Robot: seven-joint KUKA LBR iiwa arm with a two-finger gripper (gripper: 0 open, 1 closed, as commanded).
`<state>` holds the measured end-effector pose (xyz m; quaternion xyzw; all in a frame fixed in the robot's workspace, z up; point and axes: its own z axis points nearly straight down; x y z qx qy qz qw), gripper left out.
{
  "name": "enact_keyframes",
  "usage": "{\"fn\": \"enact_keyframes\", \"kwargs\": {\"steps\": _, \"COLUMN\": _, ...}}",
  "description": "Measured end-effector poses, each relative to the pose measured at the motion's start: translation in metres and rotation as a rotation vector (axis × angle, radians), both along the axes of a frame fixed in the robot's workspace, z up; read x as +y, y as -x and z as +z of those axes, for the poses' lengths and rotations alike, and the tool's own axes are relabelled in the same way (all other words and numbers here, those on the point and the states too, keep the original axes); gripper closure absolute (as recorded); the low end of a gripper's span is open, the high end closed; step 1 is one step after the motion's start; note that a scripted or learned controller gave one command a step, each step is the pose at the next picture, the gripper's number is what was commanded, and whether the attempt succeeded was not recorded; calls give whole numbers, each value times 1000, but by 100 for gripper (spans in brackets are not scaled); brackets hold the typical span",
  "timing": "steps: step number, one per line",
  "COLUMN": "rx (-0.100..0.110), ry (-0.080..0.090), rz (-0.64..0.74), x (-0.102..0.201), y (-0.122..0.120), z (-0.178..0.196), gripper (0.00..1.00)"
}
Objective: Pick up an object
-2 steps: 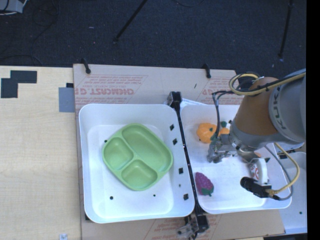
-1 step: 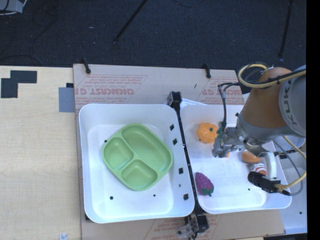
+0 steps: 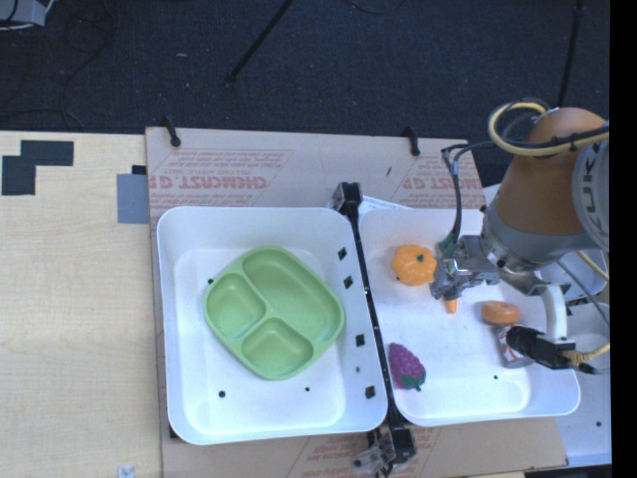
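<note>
In the right bin point(image 3: 468, 406) my gripper point(image 3: 448, 285) hangs low over the floor, just right of an orange pumpkin-shaped toy point(image 3: 414, 264). A small orange piece point(image 3: 451, 306) shows right under the gripper's tip; whether it is gripped or just lying on the bin floor I cannot tell. An orange oval object point(image 3: 500, 313) lies a little to the right of the gripper. A purple bunch of grapes point(image 3: 405, 365) rests near the bin's front left.
The left bin point(image 3: 189, 386) holds a green divided plate point(image 3: 273, 311). A black divider point(image 3: 360, 307) runs between the bins. The arm's grey body and orange band point(image 3: 547, 187) overhang the right bin's far right side, with cables and a black-and-white fitting point(image 3: 535, 348) near its right wall.
</note>
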<state>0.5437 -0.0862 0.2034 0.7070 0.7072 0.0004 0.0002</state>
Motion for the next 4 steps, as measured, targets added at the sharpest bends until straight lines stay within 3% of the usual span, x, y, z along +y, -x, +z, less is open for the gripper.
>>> {"fn": "enact_keyframes", "kwargs": {"steps": 1, "rx": -2, "ry": 0, "rz": 1, "x": 9, "y": -4, "z": 51, "gripper": 100}}
{"fn": "enact_keyframes", "kwargs": {"steps": 4, "rx": 3, "ry": -1, "rz": 4, "x": 164, "y": -22, "z": 39, "gripper": 100}}
